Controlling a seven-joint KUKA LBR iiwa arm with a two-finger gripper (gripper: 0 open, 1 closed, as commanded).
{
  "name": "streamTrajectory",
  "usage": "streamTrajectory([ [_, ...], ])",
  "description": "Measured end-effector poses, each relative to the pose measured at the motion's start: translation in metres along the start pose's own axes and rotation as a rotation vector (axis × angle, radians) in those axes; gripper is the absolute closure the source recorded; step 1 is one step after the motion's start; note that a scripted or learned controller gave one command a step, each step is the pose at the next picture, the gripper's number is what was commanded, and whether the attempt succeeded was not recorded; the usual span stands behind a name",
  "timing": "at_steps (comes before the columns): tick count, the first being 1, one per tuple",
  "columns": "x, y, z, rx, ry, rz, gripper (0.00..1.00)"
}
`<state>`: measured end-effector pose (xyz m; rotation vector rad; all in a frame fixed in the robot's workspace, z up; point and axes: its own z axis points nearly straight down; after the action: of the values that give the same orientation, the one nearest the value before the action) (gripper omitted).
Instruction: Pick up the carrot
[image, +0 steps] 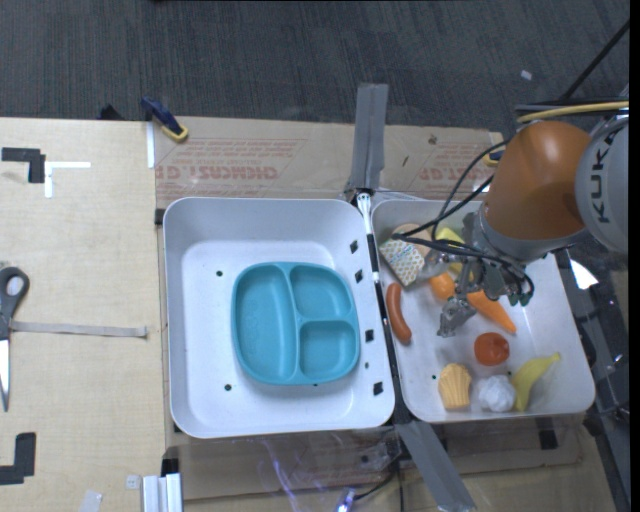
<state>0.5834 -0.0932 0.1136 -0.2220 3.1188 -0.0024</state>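
The carrot (494, 310) is a small orange toy, tapered to a point, lying flat on the white floor of the right bin. It slants across the bin's middle (thick end upper left, tip lower right), its upper end partly hidden beneath the arm.

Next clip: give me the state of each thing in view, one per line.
Gripper: down in the right bin, beside the carrot; grasp unclear.
Carrot: lying flat on the bin floor, partly under the wrist.
Hot dog: lying flat by the left wall.
Tomato: resting free.
Banana: lying at the lower right corner.
Blue plate: flat in the left bin, nothing on it.
Right bin: holds the food.
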Motion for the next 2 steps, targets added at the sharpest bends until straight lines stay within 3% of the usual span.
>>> streamTrajectory([
  [1, -0.0018, 0.0, -0.0102, 0.001, -0.005, -0.001, 1.0],
  [2, -0.0018, 0.0002, -0.0102, 0.001, -0.005, -0.001, 0.0],
])
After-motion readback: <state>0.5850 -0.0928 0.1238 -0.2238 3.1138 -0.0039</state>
